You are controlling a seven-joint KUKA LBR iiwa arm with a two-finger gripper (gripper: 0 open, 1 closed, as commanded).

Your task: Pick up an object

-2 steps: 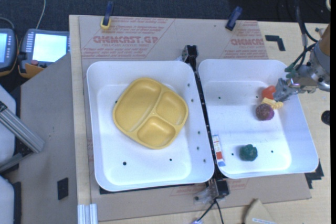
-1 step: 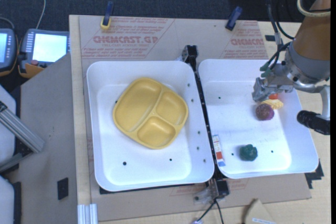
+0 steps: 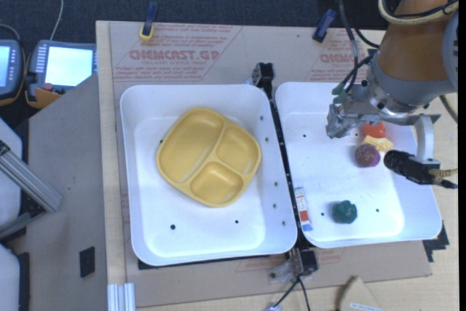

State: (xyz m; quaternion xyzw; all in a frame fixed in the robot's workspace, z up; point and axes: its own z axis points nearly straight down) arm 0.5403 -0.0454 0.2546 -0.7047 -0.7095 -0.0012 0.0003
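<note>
The camera view looks down on a tabletop (image 3: 109, 156) carrying two shallow white bins side by side. The left bin (image 3: 145, 215) holds a yellow divided plate (image 3: 209, 156), lying flat near its middle. The right bin (image 3: 320, 156) holds the loose candidates for picking: a purple lump (image 3: 367, 156) and an orange-red piece (image 3: 376, 131) close together towards the far right side, a dark green object (image 3: 345, 212) well apart from them near the front, and a small tube-like item (image 3: 301, 205) lying along the left wall. The grey arm with its orange band (image 3: 419, 18) reaches in from the right, and its claw (image 3: 341, 121) hangs over the right bin, just beside the orange-red piece and the purple lump. Whether the claw is wide or narrow cannot be told from this slant, and nothing is visibly gripped in it. The task looks unfinished: every object rests on a bin floor, so the grasp and the lift both seem left to do.
</note>
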